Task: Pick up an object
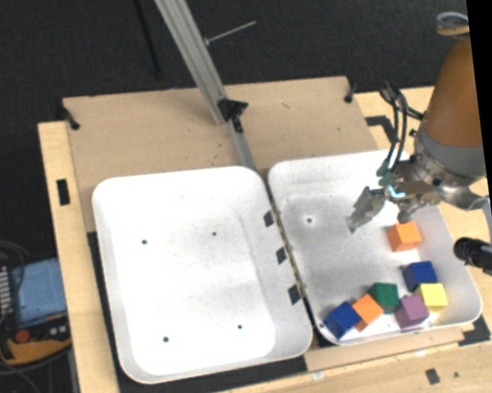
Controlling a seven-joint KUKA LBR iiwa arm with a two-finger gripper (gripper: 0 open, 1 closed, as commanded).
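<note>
**Gripper over right bin, blocks clustered at near-right corner**

Grey arm with orange band (454, 112) comes in from the right, wrist tilted down and leftward over the right shallow white bin (317, 193). Two-finger gripper (388, 205) hangs above the bin's upper middle; one finger sticks out left as a grey prong, the other points down toward the orange block. Fingers look spread, nothing between them.

Small orange cube (404, 235) sits just below the gripper, apart from it as far as I can tell, edges roughly square to the bin, no clear long axis. Further down: dark blue cube (419, 273), yellow cube (433, 294) touching it, purple cube (410, 310) beside the yellow. Left of those, green block (384, 294), a second orange block (367, 310) turned diagonal, and a blue block (341, 319) also diagonal, all three packed in a row along the bin's near wall.

Left shallow white bin (193, 269) touches the right one at the middle seam. Both rest on a tan wooden bench (149, 132).
</note>
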